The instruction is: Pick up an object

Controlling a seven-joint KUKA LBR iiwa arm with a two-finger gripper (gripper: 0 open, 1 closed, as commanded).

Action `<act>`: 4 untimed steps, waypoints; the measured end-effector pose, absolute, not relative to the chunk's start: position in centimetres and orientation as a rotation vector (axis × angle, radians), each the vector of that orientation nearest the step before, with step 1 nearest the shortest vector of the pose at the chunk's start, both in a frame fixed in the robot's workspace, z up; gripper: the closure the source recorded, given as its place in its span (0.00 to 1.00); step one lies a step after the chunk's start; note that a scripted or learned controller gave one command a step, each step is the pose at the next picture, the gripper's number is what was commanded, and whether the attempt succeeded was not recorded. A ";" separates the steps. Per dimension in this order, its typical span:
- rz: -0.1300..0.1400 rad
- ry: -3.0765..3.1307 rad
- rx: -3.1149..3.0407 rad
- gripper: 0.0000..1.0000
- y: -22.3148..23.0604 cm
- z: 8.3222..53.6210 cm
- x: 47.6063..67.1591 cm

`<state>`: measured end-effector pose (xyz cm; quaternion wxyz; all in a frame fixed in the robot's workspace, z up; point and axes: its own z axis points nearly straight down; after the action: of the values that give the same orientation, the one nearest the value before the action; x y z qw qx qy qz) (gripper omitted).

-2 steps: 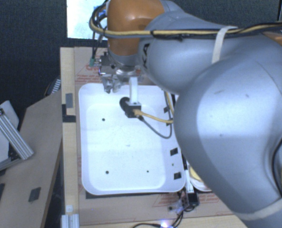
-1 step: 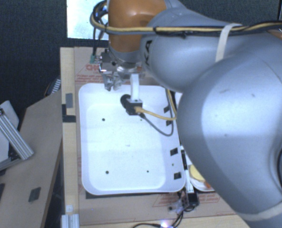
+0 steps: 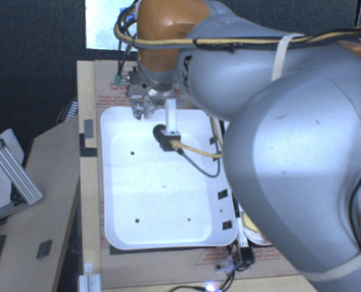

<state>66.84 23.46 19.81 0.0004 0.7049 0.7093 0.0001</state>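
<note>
My gripper [image 3: 142, 109] hangs over the far edge of the left white bin [image 3: 116, 181], just under the orange band [image 3: 168, 17] of the wrist. Nothing shows beneath it but the bin's bare floor, which has a few small dark dots. The grey arm [image 3: 290, 132] comes in from the right and hides almost all of the right bin. A sliver of a pale round thing with a yellowish rim [image 3: 252, 227] peeks out below the arm, beside the left bin's right wall.
The bins rest on a brown bench [image 3: 89, 163]. An aluminium rail [image 3: 10, 169] slants at the far left, off the bench. Small black clips [image 3: 223, 194] sit along the divide between the bins.
</note>
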 end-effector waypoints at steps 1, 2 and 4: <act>0.004 2.227 2.214 1.00 23.5 20.7 66.9; 0.000 2.228 2.214 1.00 23.5 19.5 66.8; 0.001 2.227 2.213 1.00 23.5 19.0 66.9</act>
<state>66.86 23.46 18.97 0.0007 0.7049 0.7093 0.0003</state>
